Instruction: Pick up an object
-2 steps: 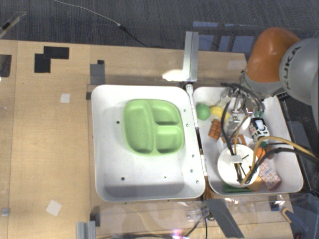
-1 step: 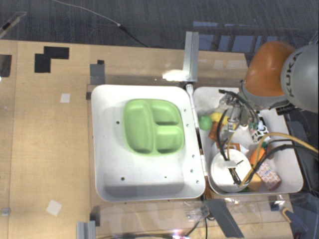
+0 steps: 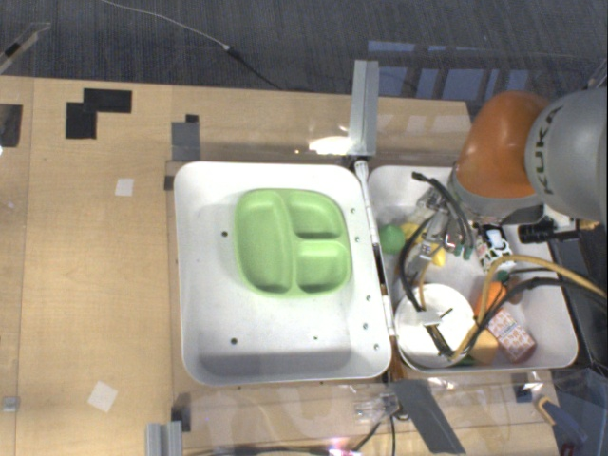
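My gripper [image 3: 439, 255] hangs over the right bin [image 3: 560, 350], above a heap of small objects [image 3: 494, 326] beside a white bowl [image 3: 432, 316], its state untellable under cables, while the left bin [image 3: 204, 283] holds a green tray [image 3: 290, 240].

grey arm [image 3: 575, 155] with black lettering, orange band [image 3: 499, 145] above the wrist, black and yellow cables [image 3: 432, 245].

Bench [image 3: 85, 283]: pale wood-look top, matt, smooth. Left bin [image 3: 204, 255], upon it: white plastic, slight sheen. Divided tray [image 3: 290, 240] inside that bin: green plastic, smooth, satin. Bracket [image 3: 364, 103] behind the bin: bare metal, dull. Arm [image 3: 579, 150] right of the bin: grey casing, glossy orange band [image 3: 499, 145].
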You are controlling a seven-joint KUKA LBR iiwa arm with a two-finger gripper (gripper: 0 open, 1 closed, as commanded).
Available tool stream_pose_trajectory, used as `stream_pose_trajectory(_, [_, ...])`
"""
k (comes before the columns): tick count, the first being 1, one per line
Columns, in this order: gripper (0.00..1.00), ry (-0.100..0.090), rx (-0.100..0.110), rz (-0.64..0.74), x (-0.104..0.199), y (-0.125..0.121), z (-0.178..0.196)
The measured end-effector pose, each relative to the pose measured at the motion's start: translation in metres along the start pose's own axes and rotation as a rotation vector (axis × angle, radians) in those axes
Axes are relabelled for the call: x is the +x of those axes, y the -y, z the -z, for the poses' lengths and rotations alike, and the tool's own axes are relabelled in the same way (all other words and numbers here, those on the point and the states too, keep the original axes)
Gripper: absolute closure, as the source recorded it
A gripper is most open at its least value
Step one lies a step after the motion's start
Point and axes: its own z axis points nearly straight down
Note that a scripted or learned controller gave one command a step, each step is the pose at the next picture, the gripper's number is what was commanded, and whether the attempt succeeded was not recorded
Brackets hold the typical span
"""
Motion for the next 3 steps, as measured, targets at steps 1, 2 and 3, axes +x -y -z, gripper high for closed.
stream_pose_trajectory(1, [0.00, 0.007, -0.003, -0.022, 0.036, 0.008, 0.002])
stream_pose_trajectory(2, [0.00, -0.015, 0.004, 0.078, 0.009, 0.014, 0.036])
stream_pose_trajectory(3, [0.00, -0.007, 0.004, -0.008, 0.006, 0.008, 0.004])
